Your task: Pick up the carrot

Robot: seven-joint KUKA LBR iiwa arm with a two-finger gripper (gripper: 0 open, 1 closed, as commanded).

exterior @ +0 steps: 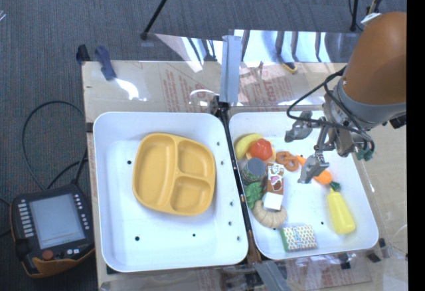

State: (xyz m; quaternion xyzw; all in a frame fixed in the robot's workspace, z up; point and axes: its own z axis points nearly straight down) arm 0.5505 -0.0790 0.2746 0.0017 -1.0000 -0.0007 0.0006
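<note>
The arm comes in from the right, its orange band (378, 60) bulking large over the far corner of the right bin (368, 216). Below it the gripper (317, 167) hangs low inside that bin, and from where I stand its two fingers look parted, one finger (307, 171) angling down toward the bin floor; nothing sits between them.

The carrot (323, 177) lies right at the fingertips, a small orange piece with a bit of green at its outer end, touching or very nearly touching the finger on its right side. I cannot tell whether the finger actually presses on it.

Just to the left of the gripper is a pretzel-like orange ring (288, 159), and further left a red tomato (261, 149) resting against a yellow banana (244, 144). Below those, left and toward me from the gripper, a dark round can (254, 169) sits above some green leafy piece (253, 191), with a small brown-and-white carton (275, 180) beside it and a pale ring-shaped thing (269, 216) under that. Toward me and slightly right of the gripper stands a yellow bottle (340, 211), lying along the bin floor. A small patterned box (299, 237) rests near the front rim.

Well away to the left, the other bin (113, 230) carries a yellow divided plate (174, 173).
</note>
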